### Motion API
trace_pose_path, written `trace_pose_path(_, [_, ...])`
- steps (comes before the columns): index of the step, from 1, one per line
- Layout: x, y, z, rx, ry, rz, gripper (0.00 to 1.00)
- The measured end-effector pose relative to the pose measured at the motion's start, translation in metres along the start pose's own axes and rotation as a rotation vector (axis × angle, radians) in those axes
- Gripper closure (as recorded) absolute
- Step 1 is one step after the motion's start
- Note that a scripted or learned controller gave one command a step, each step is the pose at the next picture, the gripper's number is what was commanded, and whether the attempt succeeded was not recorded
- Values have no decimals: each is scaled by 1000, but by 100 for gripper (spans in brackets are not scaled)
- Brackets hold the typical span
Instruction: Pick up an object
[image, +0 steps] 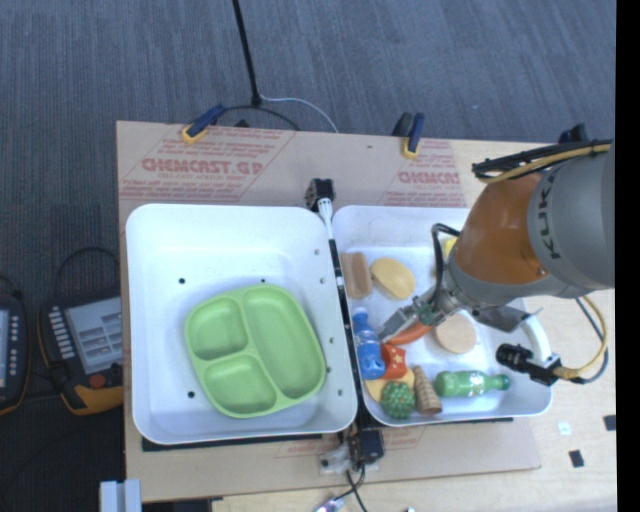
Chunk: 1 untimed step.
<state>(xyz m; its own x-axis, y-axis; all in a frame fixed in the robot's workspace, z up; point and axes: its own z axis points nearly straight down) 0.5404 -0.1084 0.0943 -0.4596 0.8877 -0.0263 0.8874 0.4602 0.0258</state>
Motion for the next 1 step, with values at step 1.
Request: trace_pose_path(1, [10,-17,0,-1,2,101,0])
